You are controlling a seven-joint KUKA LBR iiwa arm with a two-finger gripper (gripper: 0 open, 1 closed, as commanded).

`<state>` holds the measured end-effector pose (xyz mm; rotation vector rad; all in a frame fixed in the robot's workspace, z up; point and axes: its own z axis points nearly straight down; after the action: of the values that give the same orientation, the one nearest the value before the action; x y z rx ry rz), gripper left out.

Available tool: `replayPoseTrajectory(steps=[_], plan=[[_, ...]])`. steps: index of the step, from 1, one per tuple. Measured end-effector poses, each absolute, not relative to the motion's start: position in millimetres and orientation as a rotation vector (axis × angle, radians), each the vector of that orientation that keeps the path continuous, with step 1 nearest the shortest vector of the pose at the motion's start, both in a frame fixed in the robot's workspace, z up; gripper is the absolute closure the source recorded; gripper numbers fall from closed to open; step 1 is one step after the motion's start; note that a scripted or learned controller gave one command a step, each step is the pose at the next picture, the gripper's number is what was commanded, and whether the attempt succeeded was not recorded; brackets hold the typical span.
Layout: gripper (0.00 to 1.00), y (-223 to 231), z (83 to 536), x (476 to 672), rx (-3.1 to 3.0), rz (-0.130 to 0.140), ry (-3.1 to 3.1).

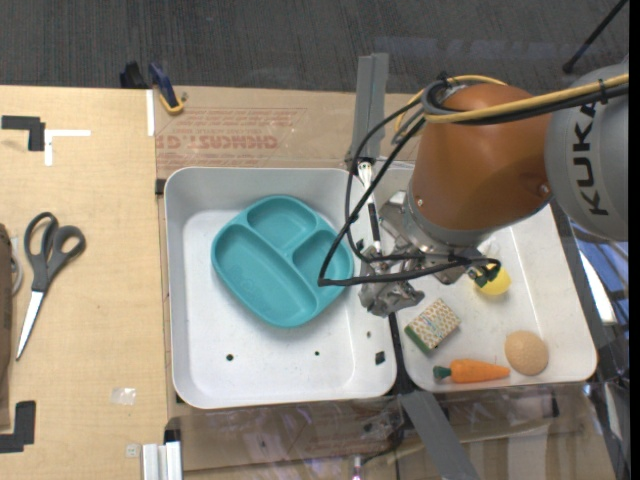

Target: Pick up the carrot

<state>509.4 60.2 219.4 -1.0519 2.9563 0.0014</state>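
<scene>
The carrot (473,371) lies at about five o'clock in the right bin (560,268), apart from the gripper (388,296) (its fingers' state I cannot tell), and it seems light, stiff and smooth, so gripping across its thick middle looks best.

"KUKA" lettering on grey arm (590,173)

The teal divided plate (283,260) at frame centre looks like smooth, slightly glossy plastic. The white bins (190,298) appear matt plastic. At left, the table (80,268) shows a pale wood-grain finish. The carrot (474,371) looks smooth and plastic.
</scene>
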Motion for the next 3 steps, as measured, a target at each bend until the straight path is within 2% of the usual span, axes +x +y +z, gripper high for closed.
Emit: replayPoseTrajectory(steps=[1,2,3], plan=[[1.0,82.4,202.2,488.4,-1.099,0.002,2.942],[1.0,82.8,211.3,490.0,-1.095,0.003,2.94],[1.0,40.3,191.4,492.3,-0.254,0.0,3.131]])
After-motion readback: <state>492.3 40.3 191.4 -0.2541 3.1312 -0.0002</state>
